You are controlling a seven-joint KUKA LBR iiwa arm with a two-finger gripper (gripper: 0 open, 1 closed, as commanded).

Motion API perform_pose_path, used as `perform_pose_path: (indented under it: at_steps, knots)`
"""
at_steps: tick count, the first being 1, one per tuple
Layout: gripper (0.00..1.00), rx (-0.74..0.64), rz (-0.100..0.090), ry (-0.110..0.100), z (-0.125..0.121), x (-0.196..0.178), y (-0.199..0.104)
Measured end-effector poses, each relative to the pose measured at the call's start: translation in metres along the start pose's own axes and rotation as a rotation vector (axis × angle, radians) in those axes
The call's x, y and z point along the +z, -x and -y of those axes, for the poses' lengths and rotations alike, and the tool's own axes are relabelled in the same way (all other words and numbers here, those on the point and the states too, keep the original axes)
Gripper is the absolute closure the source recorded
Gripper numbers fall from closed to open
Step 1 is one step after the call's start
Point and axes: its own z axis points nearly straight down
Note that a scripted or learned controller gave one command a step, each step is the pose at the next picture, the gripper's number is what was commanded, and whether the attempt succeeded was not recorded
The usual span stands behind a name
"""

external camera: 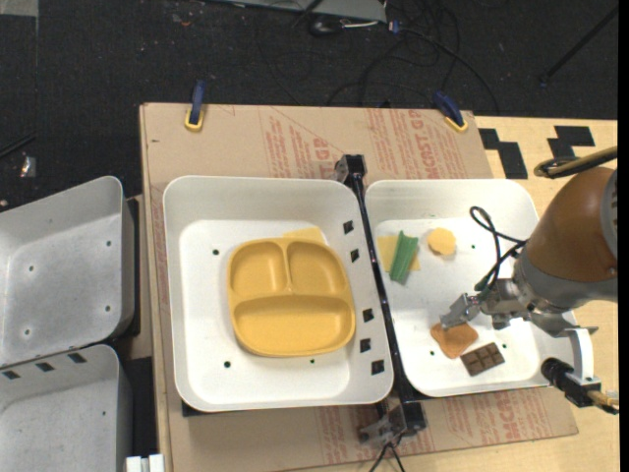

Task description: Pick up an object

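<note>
gripper (pixel 462 315) low in the right bin (pixel 511 205), its fingers slightly apart and clamped on nothing, just above a tan, toast-like piece (pixel 454 340). a dark brown block (pixel 483 360) lies just beside that piece. farther off, a green piece (pixel 402 258) and a round orange piece (pixel 442 242). left bin (pixel 197 264) bears a yellow divided tray (pixel 291 297).
</note>
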Motion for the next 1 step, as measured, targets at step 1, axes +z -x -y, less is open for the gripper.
perform_pose_path:
  at_steps: [1]
  knots:
    - [1.0, 0.002, 0.002, 0.006, -0.0017, -0.0135, 0.0009]
